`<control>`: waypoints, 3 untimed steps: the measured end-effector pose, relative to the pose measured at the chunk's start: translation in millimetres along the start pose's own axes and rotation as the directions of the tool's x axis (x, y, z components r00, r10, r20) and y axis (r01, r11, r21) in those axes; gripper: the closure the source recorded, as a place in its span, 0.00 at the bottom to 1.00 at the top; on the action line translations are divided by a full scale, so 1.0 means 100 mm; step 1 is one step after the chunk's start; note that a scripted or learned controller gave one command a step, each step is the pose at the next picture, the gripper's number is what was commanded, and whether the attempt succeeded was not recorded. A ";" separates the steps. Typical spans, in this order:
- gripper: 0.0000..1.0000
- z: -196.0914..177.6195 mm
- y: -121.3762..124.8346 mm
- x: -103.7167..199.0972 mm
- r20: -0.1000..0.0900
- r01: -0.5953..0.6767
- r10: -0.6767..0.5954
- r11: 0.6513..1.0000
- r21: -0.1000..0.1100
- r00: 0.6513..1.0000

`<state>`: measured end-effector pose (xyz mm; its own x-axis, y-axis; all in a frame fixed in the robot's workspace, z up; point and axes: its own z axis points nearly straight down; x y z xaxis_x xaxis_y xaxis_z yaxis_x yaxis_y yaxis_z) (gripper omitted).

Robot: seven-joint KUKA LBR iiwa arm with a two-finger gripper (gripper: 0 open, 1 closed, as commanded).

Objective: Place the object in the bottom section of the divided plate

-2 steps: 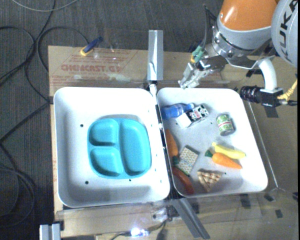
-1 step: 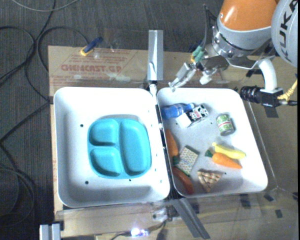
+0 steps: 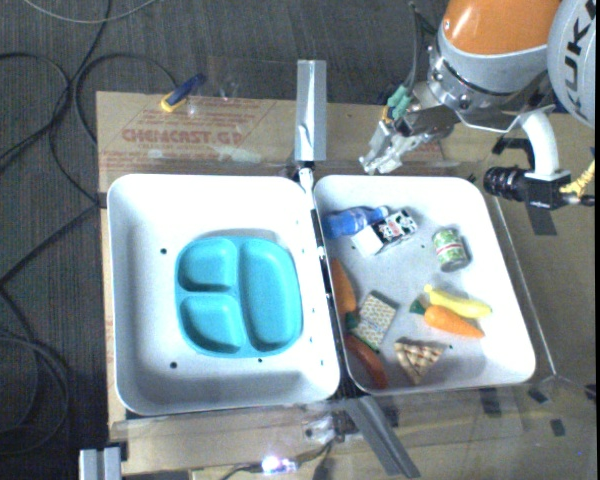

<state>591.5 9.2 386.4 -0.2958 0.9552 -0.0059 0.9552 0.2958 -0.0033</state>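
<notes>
A light blue divided plate (image 3: 242, 294) lies in the left white bin (image 3: 140, 218); it has one long section on the right and two smaller ones on the left, and nothing rests in any of them. My gripper (image 3: 380, 156) hangs high over the far rim of the right bin (image 3: 505, 268), tilted down to the left. It is open with nothing between its fingers. It is well apart from the plate and above the objects in the right bin.
The right bin holds a blue bottle (image 3: 348, 222), a small black-and-white box (image 3: 392, 229), a green can (image 3: 450, 248), a yellow banana (image 3: 460, 302), a carrot (image 3: 452, 321), a cracker (image 3: 377, 315), a wedge (image 3: 417, 357) and two sausage-like pieces (image 3: 343, 290). A metal divider bar (image 3: 311, 108) stands behind the bins.
</notes>
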 end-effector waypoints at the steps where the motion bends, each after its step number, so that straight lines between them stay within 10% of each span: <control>1: 1.00 1.78 -0.36 0.36 -0.008 0.016 -0.016 1.000 0.001 1.000; 3: 1.00 2.43 -1.37 -0.96 -0.006 -0.130 0.130 0.991 0.002 0.991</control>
<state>488.3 -124.4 144.3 -0.1687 0.9857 0.0002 0.9857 0.1687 -0.0045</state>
